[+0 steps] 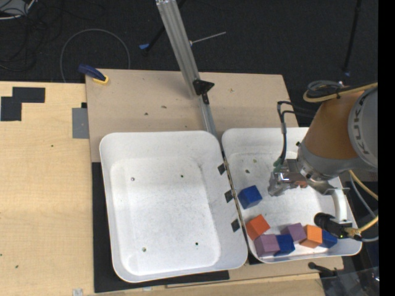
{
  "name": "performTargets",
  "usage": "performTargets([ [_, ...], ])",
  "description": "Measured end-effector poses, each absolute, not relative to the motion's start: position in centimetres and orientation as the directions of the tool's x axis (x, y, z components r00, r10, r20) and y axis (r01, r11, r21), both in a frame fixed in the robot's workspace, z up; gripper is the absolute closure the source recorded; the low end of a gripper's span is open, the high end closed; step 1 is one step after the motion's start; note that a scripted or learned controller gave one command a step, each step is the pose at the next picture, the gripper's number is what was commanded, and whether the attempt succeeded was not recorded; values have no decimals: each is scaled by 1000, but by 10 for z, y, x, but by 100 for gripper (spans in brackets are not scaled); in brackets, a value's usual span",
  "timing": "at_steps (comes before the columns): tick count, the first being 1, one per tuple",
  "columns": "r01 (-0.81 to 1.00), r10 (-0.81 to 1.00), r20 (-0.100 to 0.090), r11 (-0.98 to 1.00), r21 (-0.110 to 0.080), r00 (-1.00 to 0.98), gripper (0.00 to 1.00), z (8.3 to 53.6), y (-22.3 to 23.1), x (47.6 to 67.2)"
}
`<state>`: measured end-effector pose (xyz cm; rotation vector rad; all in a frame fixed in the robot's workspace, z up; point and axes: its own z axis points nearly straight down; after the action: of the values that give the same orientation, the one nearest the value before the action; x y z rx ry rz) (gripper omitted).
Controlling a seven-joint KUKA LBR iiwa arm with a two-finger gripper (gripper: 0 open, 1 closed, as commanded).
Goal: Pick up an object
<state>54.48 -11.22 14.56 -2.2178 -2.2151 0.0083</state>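
In the right bin (253,150) a blue cube (250,196) lies near the divider. An orange-red block (258,225) sits below it. Along the bin's front edge lie a purple block (266,244), a blue block (284,244), a mauve block (295,232), an orange block (314,234) and another blue piece (329,240). My gripper (282,182) hangs over the middle of the right bin, right of the blue cube, with the orange and grey arm (336,134) behind it. Nothing shows between its fingers.
The left bin (162,202) is beside the right one, with black clips on the divider between them. A slanted aluminium bar (183,48) rises behind the bins. A blue and yellow clamp (94,73) lies at the board's back left corner.
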Motion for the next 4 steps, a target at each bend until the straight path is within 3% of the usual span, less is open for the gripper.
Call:
performTargets([
  [1, 1000, 1000, 1, -4, -3, 4, 0, 149, -113, 545],
  [2, 1000, 1000, -3, -3, 3, 3, 0, 91, -147, 550],
  [4, 1000, 1000, -1, -5, 2, 5, 0, 92, -146, 550],
])
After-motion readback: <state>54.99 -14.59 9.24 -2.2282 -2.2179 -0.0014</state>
